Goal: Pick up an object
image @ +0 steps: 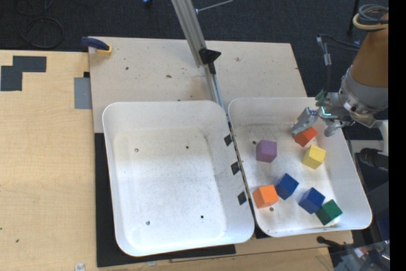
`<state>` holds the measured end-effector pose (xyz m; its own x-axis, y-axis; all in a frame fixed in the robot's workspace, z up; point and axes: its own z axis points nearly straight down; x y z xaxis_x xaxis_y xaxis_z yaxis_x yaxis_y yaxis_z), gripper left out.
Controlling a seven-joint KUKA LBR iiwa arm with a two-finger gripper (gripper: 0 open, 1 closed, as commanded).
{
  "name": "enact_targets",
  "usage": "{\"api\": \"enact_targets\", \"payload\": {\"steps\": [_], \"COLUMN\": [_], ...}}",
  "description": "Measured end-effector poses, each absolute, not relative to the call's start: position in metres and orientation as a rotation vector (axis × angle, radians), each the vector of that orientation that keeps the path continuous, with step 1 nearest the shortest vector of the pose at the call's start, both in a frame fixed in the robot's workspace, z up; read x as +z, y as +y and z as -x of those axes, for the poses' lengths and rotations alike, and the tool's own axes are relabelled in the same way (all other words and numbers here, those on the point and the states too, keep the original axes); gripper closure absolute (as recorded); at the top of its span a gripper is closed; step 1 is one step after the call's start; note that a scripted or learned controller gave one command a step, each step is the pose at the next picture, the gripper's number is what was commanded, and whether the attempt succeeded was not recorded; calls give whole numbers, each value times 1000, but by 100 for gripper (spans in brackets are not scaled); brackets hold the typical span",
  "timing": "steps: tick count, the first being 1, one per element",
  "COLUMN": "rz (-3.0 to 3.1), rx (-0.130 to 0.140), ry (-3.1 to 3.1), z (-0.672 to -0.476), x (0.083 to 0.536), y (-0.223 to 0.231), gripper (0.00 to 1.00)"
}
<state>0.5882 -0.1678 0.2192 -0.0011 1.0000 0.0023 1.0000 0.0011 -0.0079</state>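
Nearest me, along the front of the right bin (355,216), I log a green cube (329,211) touching a blue cube (311,198) just behind it. Left of those, an orange cube (265,195) sits against a second blue cube (287,186). Further back, mid-bin, a purple cube (266,150) stands alone, and a yellow cube (313,157) lies to its right, apart from it.

Behind the yellow cube I see a red-orange cube (306,135) right at the gripper (315,123). The cube sits just below the left metal finger (302,122); the other finger is off to its right. The fingers look spread, with the cube at the near one, but I cannot tell whether they are pressing on it or merely over it, nor whether it is lifted or resting on the bin floor.

The arm (370,70) comes in from the right, orange band above the grey wrist.

The left bin (120,136) sits beside the right one, their rims meeting along black clips.

Farthest back, a slanted aluminium rail (186,9) rises from the bench (152,66), with a small blue-and-yellow clamp (96,44) at its rear left corner.
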Motion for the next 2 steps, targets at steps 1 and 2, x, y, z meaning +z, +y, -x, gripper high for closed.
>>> {"api": "enact_targets", "payload": {"steps": [1, 2], "rz": [2218, 2216], "rx": [2, 8], "ry": [-2221, -2216], "z": [-589, -591], "x": [222, 160], "y": [-168, -174], "gripper": [0, 0]}}
